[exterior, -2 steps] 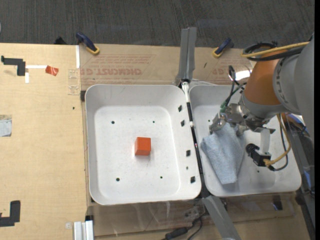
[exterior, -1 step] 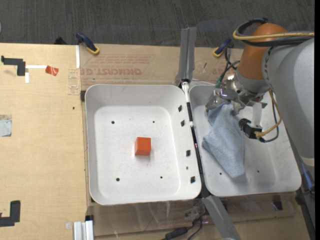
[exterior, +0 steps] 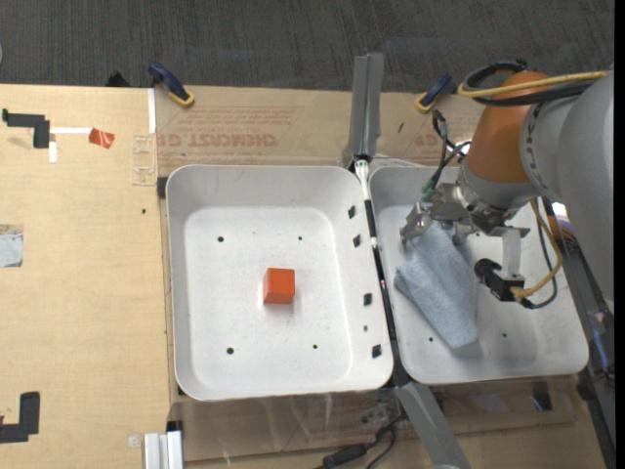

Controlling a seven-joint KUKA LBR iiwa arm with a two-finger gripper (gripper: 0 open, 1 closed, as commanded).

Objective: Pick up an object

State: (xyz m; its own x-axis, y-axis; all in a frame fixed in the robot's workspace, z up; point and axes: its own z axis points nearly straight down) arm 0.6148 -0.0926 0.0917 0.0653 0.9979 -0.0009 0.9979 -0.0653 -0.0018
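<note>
Bench surface (exterior: 68, 291): pale wood-grain board, flat, matt; brown printed cardboard sheet (exterior: 264, 125) laid along the far side behind the bins.
Floor (exterior: 195, 18): dark grey, fine ribbed texture, beyond the bench's far edge.
Clamps: two blue-and-yellow spring clamps, one (exterior: 171, 83) at the cardboard's left corner, one (exterior: 435, 92) near the arm.
Left bin (exterior: 181, 291): shallow white plastic tray, rounded corners, faintly speckled floor with a few small dark holes.
Right bin (exterior: 527, 350): same white plastic, same shape, set just beside the left bin; grey metal bar (exterior: 366, 106) rising along the seam between them.
Red block (exterior: 279, 286): small orange-red cube, crisp edges, smooth faces, resting near the middle of the left bin's floor, well apart from the arm.
Grey cloth (exterior: 439, 291): soft blue-grey fabric, elongated and rumpled, lying slantwise in the right bin, upper end directly under the gripper.
Arm (exterior: 547, 135): grey casing, glossy orange band above the wrist, black and yellow cables looped beside it, reaching in from the right.
Gripper (exterior: 422, 221): metal fingers over the top end of the grey cloth in the right bin; open or closed, cannot tell.
Bench marks: small red tag (exterior: 101, 138) and black brackets on the left board.
</note>
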